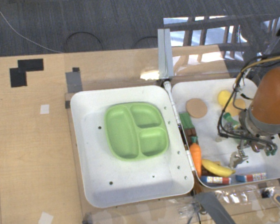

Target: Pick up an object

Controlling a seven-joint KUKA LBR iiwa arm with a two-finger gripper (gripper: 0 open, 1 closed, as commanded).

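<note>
The right bin holds several objects. A banana lies near its front edge, and an orange carrot lies along its left wall. A green block sits above the carrot. A tan round disc and a yellow lemon are at the back. Two small tubes, one red and white and one blue and white, lie against the front wall. My gripper hangs low in this bin, just right of the banana's end, under the arm's orange band.
The left bin holds a green divided plate in its middle. A metal divider separates the two bins. Cables loop around the wrist. Bare wooden bench extends to the left.
</note>
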